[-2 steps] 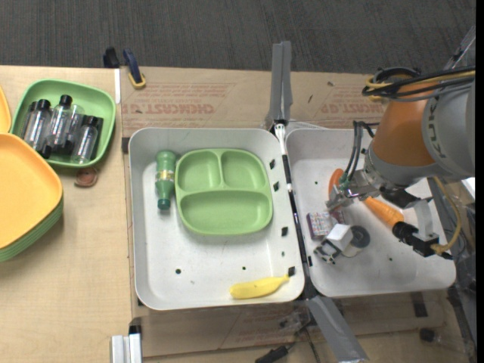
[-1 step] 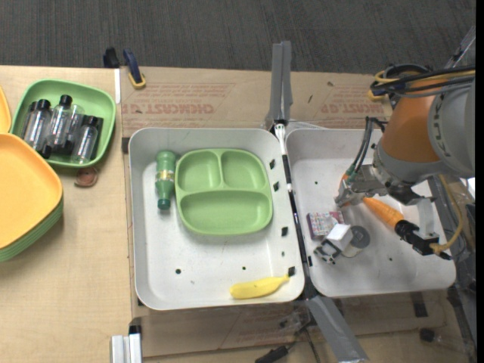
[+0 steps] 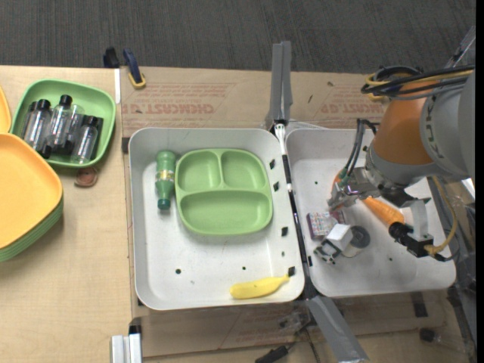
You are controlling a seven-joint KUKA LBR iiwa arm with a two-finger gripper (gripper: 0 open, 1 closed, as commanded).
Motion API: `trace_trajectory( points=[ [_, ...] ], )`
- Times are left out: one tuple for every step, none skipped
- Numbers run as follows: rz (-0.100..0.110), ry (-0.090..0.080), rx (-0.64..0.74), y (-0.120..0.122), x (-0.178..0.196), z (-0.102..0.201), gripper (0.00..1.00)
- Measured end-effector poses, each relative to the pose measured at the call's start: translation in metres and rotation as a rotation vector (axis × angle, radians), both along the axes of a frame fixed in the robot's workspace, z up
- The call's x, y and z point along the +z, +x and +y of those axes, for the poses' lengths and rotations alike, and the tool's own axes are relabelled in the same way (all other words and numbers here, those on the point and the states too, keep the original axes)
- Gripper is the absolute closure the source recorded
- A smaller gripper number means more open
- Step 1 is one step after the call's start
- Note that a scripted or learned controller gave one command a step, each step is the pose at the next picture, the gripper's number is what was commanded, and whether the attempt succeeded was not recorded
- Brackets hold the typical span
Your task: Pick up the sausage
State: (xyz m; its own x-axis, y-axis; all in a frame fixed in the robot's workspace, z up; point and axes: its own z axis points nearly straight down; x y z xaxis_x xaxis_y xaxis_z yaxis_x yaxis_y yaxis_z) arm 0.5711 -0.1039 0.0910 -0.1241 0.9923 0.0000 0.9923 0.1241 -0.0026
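Left bin (image 3: pixel 144 203): green bottle (image 3: pixel 164 178), green divided plate (image 3: pixel 224 190), banana (image 3: pixel 259 286) at front edge, all far left of gripper, irrelevant. Right bin (image 3: pixel 378 278): small packet (image 3: pixel 321 222) and white-grey object (image 3: pixel 342 240) just below-left of gripper (image 3: pixel 342 193). Gripper low over bin floor, honestly can't tell how it's set, too blurry. Orange carrot-ish thing (image 3: pixel 383 210) just right of it. Can't pick out sausage anywhere for sure. Nothing visibly held, so I'd say pick not done, whole grab and lift left.

Arm (image 3: pixel 442 123): reaching in from the right, grey body bending downward.
Wrist band (image 3: pixel 404 131): orange, sitting just above the claw.
Claw (image 3: pixel 344 195): pointing down, hanging low, fingers too unclear to judge.
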Motion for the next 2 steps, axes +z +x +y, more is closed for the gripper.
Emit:
trace_trajectory(
  points=[
    [-0.002,0.0,0.131,0.006,0.001,0.007,1.0],
    [-0.002,-0.001,0.094,0.028,0.001,-0.037,1.0]
  ],
)
